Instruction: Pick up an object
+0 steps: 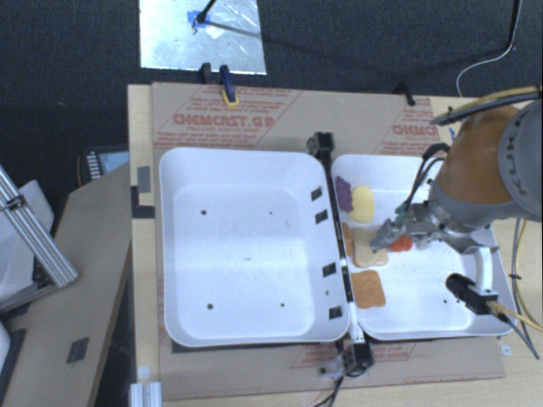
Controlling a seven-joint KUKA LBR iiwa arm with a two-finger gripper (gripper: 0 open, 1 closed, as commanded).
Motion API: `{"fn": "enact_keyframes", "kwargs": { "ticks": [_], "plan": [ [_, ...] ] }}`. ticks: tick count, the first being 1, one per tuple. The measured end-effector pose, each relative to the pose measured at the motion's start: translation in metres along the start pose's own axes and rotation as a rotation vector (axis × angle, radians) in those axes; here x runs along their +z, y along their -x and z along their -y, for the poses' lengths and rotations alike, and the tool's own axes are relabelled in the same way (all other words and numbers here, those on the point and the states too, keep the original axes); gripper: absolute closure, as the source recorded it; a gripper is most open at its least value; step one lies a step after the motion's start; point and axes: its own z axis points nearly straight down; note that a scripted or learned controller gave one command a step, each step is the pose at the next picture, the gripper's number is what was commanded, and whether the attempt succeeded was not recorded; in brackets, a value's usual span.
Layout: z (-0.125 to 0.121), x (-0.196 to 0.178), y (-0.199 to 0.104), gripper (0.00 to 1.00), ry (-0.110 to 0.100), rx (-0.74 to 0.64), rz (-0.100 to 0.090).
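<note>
Several small items lie in the right bin [424, 325]. A purple piece [344, 194] and a yellow lemon-like piece [363, 203] rest against its left wall. Nearer the front lie a pale tan slice [367, 255] and an orange-brown toast-like square [368, 288]. A small red piece [401, 244] shows just beside the tan slice. My gripper [387, 235] reaches in from the right and hangs low over the tan slice and the red piece. Its tip partly covers the red piece, and I cannot see whether anything sits between its tips.
The left bin [170, 227] stands beside the right one, with a black clipped divider [333, 227] along their shared wall. Both bins sit on a cardboard sheet [254, 117]. A shiny metal plate [202, 24] lies on the dark floor behind the bench.
</note>
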Motion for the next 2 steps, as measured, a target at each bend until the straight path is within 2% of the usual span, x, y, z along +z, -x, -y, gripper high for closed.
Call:
{"fn": "enact_keyframes", "kwargs": {
  "ticks": [1, 2],
  "plan": [
    [-0.006, -0.015, 0.001, 1.00, 0.013, -0.001, 0.004],
    [0.004, -0.106, -0.057, 1.00, 0.021, -0.011, 0.001]
  ]
}}
